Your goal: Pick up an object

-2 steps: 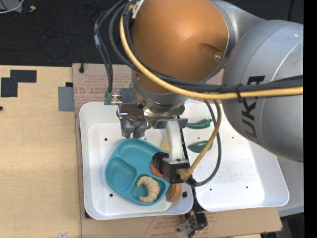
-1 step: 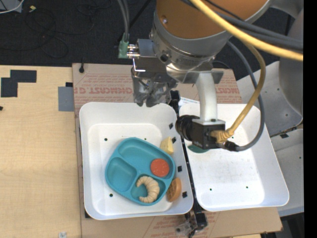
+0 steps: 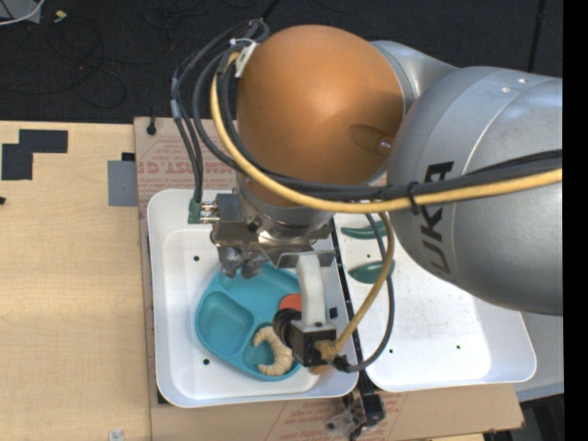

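A teal divided plate (image 3: 225, 324) lies in the left white bin (image 3: 175, 338). A beige curved piece (image 3: 273, 349) rests on the plate's near right part. A small orange thing (image 3: 291, 301) peeks out at the plate's right edge, partly hidden by the robot. My gripper (image 3: 241, 265) hangs low over the plate's far edge, under the big orange wrist band. Nothing shows as held in it.
Two teal-green pieces (image 3: 369, 231) (image 3: 371, 269) lie at the left side of the right bin (image 3: 459, 356), mostly covered by the arm. The arm's bulk hides the far halves of both bins. Bare wooden bench (image 3: 64, 292) extends to the left.
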`<state>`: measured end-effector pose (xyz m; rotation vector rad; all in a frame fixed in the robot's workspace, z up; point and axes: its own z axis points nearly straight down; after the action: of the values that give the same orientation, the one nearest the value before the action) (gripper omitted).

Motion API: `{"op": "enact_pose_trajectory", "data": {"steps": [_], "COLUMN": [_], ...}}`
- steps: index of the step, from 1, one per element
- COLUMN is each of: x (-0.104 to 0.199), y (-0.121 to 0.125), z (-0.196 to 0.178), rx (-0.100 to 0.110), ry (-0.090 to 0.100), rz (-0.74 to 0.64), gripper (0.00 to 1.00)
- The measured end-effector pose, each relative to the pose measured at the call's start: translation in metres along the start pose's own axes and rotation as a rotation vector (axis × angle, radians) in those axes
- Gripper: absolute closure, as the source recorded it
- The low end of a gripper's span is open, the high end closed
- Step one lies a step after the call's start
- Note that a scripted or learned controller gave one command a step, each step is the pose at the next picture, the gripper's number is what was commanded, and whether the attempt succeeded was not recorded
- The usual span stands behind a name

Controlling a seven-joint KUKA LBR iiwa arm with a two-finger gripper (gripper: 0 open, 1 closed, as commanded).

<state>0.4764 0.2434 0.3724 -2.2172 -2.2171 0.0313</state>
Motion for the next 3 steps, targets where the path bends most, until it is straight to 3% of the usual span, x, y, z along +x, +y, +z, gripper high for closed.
{"op": "enact_pose_trajectory", "data": {"steps": [1, 2, 3], "x": [-0.001, -0.005, 0.000], "y": [-0.002, -0.003, 0.007], "z": [-0.092, -0.170, -0.030], "rx": [-0.022, -0.023, -0.002], "ry": [0.012, 0.012, 0.001], "rz": [-0.001, -0.002, 0.000], "gripper": [1.00, 1.00, 1.00]}}
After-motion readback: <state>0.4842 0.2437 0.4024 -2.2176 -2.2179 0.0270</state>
